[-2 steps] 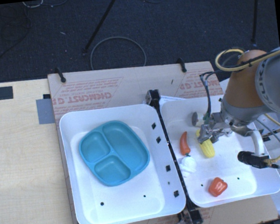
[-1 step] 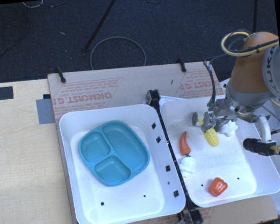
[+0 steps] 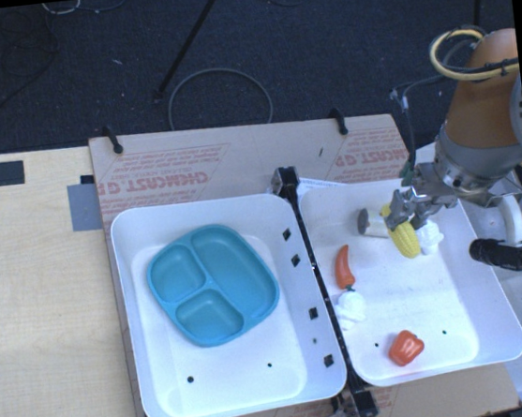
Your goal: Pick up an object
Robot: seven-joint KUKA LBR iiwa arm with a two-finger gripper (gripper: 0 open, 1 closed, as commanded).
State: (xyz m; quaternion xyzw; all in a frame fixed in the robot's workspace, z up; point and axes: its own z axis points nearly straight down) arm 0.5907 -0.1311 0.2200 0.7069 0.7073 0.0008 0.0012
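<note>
The corn cob (image 3: 404,238) in the right bin (image 3: 489,335) is being approached by the gripper (image 3: 405,210), its grasp impossible to tell, so a firm closure is being called for next

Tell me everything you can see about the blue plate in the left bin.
The blue plate is a light blue divided tray with rounded corners and a raised rim, plastic by the look of it. It has three compartments: two in the upper half, one larger in the lower half, all bare. It lies flat on the floor of the left bin, turned at a slant to the bin's walls, sitting toward the upper middle. It rests on the bin floor alone, apart from the walls and the centre divider.
</note>
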